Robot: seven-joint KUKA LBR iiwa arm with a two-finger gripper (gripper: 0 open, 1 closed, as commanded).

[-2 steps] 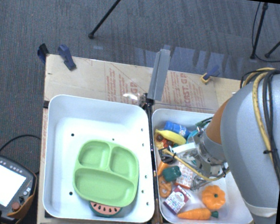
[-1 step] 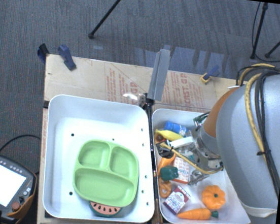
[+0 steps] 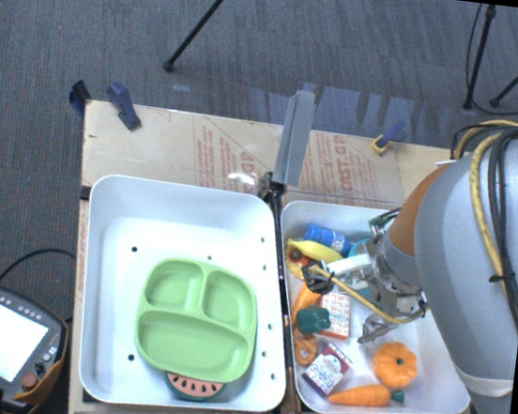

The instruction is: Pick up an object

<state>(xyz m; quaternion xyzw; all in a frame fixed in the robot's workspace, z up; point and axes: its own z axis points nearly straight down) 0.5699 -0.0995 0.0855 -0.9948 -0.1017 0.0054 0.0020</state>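
1. Camera view: grey arm [image 3: 490, 251] enters from right, reaching down over right bin [image 3: 448, 392].
2. Hand [image 3: 380, 307] sits low in that bin, amid the toys; whether it is spread or pinched, cannot tell.
3. Right bin contents: blue bottle [image 3: 326, 237], banana [image 3: 313, 251], small pumpkin [image 3: 395, 364] just beside the hand, carrot [image 3: 364, 395] near front wall, small box [image 3: 328, 369].
4. Left bin [image 3: 115, 220]: green divided plate [image 3: 197, 321], watermelon slice [image 3: 194, 387] tucked at its front edge.
5. Both bins rest on the tabletop [image 3: 200, 151].

The wooden bench [image 3: 200, 151] bears two white bins [image 3: 109, 229] [image 3: 443, 387] side by side.
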